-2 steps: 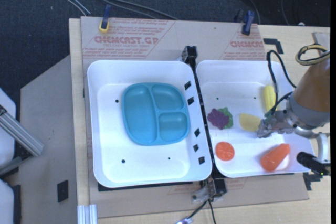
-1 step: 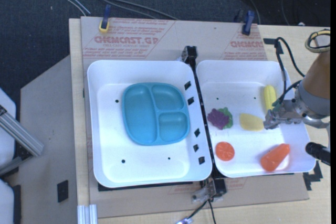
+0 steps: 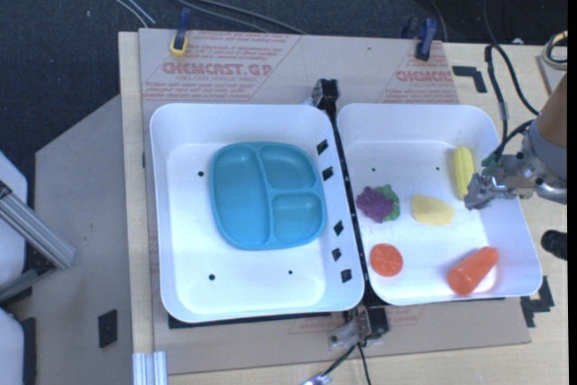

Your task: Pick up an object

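A yellow corn cob, slim and standing lengthwise near-to-far, lies by the right wall of the right-hand shallow white bin. Just right of it sits the metal two-finger gripper, low over the bin's right edge; its tips appear to sit beside the cob rather than around it, and the view is too small to tell how wide they stand.

Left of the cob lies a pale yellow lemon-shaped toy, near but apart from it. Farther left is a purple bunch of grapes with a green top. Toward the near edge rest a round orange-red slice and an orange-red carrot-shaped piece, tilted against the near right corner.

The far half of this bin is bare floor. The left-hand white bin holds a light blue plastic divided tray in its middle.
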Robot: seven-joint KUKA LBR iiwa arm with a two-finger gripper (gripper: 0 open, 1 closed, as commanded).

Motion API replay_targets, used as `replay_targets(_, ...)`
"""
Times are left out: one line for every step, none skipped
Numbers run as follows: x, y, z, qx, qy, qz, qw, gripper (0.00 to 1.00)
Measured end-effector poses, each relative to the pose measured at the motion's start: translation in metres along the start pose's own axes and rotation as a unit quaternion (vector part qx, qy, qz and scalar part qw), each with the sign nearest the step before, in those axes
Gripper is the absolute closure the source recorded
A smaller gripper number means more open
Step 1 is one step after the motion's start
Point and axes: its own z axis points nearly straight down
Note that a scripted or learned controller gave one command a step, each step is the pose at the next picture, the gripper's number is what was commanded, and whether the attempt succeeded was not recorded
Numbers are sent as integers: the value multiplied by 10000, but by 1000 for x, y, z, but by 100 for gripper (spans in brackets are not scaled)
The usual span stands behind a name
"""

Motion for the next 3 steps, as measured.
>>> replay_targets(9,5,-58,-10,0,-9,10000,100)
replay_targets(66,6,-65,27,23,-26,10000,100)
replay_targets(109,10,-59,39,22,-19,10000,100)
